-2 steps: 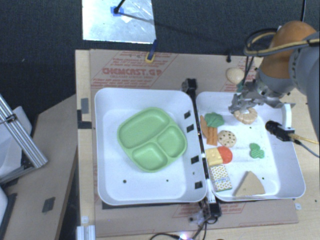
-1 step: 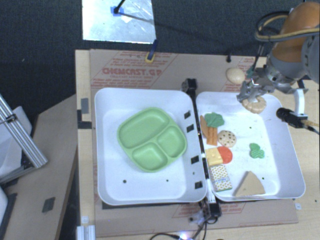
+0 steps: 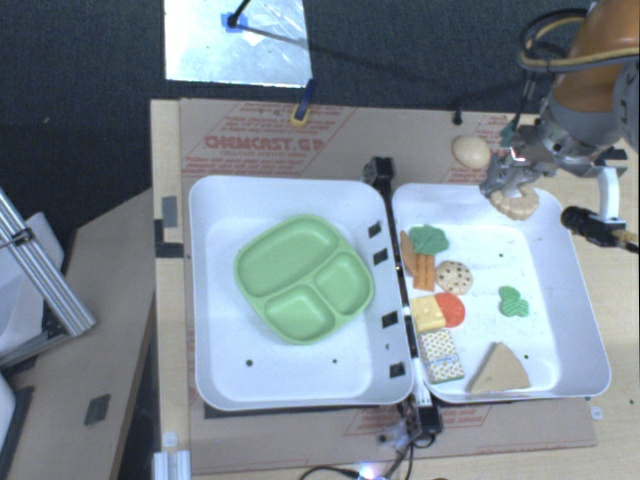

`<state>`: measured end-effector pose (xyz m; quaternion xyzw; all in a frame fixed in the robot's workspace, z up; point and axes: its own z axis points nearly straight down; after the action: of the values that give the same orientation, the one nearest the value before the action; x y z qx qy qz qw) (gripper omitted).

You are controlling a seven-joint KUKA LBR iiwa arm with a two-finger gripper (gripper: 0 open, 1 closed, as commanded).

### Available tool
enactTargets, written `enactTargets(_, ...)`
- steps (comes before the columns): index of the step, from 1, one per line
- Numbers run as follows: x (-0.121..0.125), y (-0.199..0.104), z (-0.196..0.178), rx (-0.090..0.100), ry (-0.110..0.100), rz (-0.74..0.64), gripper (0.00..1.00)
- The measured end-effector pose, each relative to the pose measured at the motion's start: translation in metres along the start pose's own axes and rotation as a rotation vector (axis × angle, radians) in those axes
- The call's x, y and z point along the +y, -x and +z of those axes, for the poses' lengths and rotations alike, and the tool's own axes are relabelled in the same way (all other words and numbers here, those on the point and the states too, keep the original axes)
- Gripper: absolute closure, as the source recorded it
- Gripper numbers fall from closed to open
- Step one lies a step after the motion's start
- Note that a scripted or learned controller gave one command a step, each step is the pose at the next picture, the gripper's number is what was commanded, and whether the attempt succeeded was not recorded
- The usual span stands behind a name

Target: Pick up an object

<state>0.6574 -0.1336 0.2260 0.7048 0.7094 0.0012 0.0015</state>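
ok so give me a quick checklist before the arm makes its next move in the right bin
1. Hand over the right bin: ok, at its far corner.
2. Target below the hand: ok, a tan piece lies just under it.
3. Grip on the piece: cannot tell.
4. Room around the target: ok, other pieces lie apart; the bin wall is close.
5. Egg outside the bin: not ok, it lies on the cardboard.
6. Green plate in the left bin: ok, far from the hand.

Open white floor across the right bin's (image 3: 585,298) middle and right. Crowded along its left wall: carrot (image 3: 418,258), cookie (image 3: 453,275), cheese (image 3: 428,314), cracker (image 3: 441,356). Left bin (image 3: 215,268) largely taken by green plate (image 3: 303,278).
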Motion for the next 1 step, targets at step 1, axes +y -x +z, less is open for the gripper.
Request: enactTargets(1,-0.0324,-0.0368,-0.0093,0.001,-0.004,-0.001,1.0)
